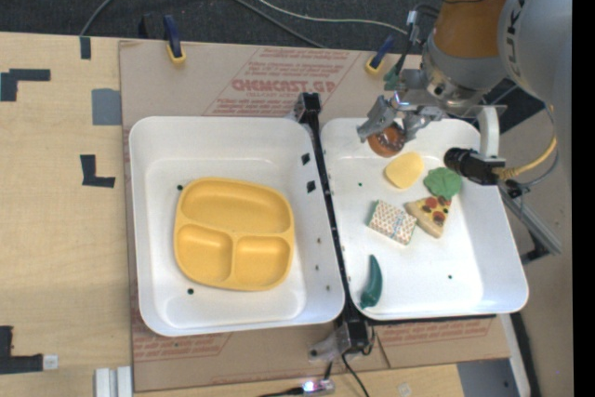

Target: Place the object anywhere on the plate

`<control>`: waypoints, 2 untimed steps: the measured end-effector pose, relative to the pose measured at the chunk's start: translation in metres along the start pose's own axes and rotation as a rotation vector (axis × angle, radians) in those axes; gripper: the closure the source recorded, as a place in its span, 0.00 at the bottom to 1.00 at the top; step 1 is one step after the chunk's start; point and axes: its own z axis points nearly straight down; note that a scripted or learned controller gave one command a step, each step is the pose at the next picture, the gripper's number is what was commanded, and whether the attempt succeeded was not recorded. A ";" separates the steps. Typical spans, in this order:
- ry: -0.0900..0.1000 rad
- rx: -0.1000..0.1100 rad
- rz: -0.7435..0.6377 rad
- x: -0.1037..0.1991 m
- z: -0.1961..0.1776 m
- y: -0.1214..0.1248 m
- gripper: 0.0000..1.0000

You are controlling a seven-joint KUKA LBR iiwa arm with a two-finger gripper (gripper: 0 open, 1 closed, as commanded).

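Brown object (386, 140) between end effector (389, 127) fingers

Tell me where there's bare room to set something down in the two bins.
Free: yellow plate compartments, and right bin floor right of the green pepper. Crowded: its upper middle, around the gripper, waffle and pizza slice.

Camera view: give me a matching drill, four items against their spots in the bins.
Items:
1. yellow plate
2. green pepper
3. pizza slice
4. broccoli

Places:
A. right bin, near its front edge, beside the divider
B. left bin
C. right bin, far right, next to the pale yellow piece
D. right bin, just right of the patterned cracker

Pairs: 1-B, 2-A, 3-D, 4-C
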 end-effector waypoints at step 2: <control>-0.001 0.002 0.000 0.114 0.023 0.006 1.00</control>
